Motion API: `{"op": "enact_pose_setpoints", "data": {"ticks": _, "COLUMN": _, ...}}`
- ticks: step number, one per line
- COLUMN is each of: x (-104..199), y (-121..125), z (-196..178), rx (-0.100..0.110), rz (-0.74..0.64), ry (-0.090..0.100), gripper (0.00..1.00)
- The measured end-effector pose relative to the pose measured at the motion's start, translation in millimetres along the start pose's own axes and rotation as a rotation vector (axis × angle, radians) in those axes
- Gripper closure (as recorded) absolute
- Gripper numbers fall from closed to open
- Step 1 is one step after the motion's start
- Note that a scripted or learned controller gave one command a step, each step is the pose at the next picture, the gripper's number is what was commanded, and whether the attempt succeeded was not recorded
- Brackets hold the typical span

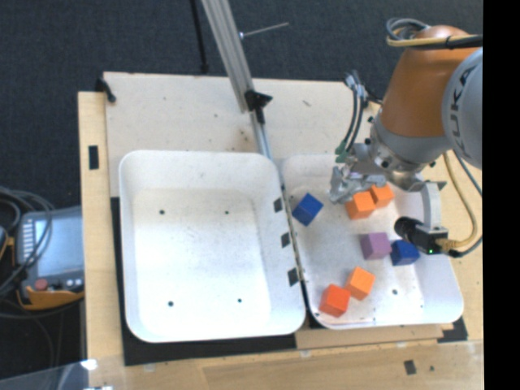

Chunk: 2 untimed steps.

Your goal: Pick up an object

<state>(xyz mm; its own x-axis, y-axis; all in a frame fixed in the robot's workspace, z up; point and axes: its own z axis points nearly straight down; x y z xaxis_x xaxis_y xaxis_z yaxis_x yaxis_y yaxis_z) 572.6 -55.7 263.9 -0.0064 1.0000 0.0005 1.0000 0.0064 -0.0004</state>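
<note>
Gripper (pixel 351 187) hovering beside orange foam cube (pixel 362 204) in right white plastic bin (pixel 445 299); jaw state undeterminable; centring over cube advisable.

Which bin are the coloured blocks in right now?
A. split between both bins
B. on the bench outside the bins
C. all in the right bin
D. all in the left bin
C: every block, from the blue block near the divider to the purple block and the red-orange block, lies in the right bin, under the gripper.
</note>
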Motion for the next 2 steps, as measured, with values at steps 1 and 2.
{"op": "enact_pose_setpoints", "data": {"ticks": 1, "x": 53, "y": -5, "z": -2, "rx": 0.000, "rz": -0.001, "ry": 0.001, "gripper": 1.00}}
{"op": "enact_pose_setpoints", "data": {"ticks": 2, "x": 109, "y": -14, "z": 1, "rx": 0.001, "rz": -0.001, "ry": 0.001, "gripper": 1.00}}
